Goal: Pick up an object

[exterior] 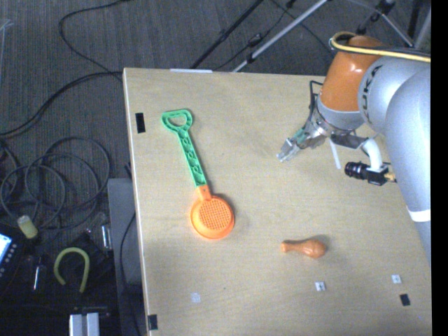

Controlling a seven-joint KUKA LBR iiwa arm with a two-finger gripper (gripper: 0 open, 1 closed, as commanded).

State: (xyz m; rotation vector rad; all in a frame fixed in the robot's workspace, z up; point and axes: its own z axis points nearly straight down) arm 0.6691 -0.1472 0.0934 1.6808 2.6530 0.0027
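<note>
Camera view: jaws (288, 150) hover slightly parted, holding nothing, above bare desk (245, 103). Orange drumstick toy (305, 247) lies well below them, green-handled strainer (198, 187) to the left. Risk: descending here closes on nothing; the rounded toy may roll away.

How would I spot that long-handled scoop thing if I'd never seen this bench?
Start at the tan bench top and look to its left half. The scoop lies flat there, its green handle running down to a round orange mesh head. The only other loose item, a small orange drumstick, is handleless and far shorter.
</note>
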